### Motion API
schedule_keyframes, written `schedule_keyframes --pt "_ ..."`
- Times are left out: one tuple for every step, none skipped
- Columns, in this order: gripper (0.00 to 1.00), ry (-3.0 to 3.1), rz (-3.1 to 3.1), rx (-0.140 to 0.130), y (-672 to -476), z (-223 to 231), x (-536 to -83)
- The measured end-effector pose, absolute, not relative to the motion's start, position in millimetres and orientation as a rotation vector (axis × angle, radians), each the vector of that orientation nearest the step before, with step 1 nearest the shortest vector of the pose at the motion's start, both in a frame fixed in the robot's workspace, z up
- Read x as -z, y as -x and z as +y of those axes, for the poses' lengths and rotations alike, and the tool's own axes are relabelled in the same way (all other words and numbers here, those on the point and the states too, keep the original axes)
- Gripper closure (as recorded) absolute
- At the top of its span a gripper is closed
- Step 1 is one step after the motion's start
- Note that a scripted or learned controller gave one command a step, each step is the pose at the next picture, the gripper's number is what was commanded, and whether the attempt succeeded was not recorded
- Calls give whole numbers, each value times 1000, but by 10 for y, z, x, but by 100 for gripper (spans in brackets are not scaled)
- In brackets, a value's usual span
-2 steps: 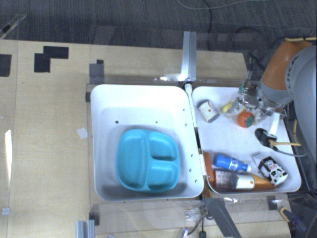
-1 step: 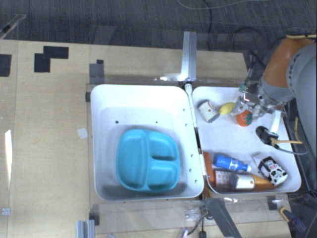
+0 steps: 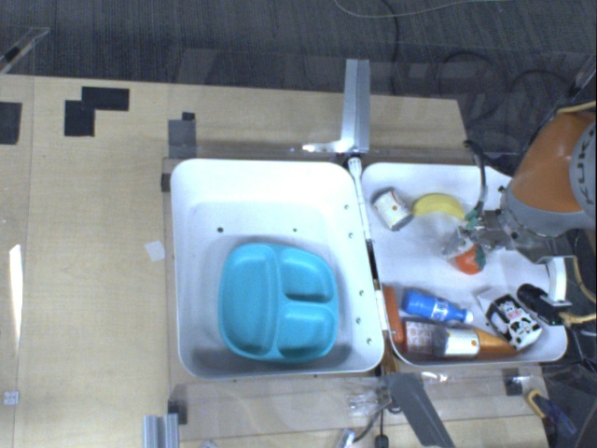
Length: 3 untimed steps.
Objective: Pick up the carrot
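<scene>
Reaching into the right bin (image 3: 550,343), the gripper (image 3: 469,241) is meeting the carrot (image 3: 468,260); grip state unclear, lift remaining.

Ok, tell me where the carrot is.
The carrot lies in the right bin, just below the tool, right of centre, with the banana above-left of it.

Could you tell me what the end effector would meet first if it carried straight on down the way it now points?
Most likely the small orange carrot: the end effector sits directly over it in the right white bin. Depth is unclear.
</scene>
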State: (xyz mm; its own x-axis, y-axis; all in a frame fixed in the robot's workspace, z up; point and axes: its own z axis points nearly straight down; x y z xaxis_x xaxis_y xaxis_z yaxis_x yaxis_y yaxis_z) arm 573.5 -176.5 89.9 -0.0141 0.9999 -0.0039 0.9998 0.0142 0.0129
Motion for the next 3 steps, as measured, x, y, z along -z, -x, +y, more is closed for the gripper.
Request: schedule_keyframes --pt "100 -2038 2376 -9 -5744 -2051 -893" --pt "100 -2065 2356 -7 -5863 -2056 -888" --pt "100 -1941 2454 -8 -5833 -2052 -891"
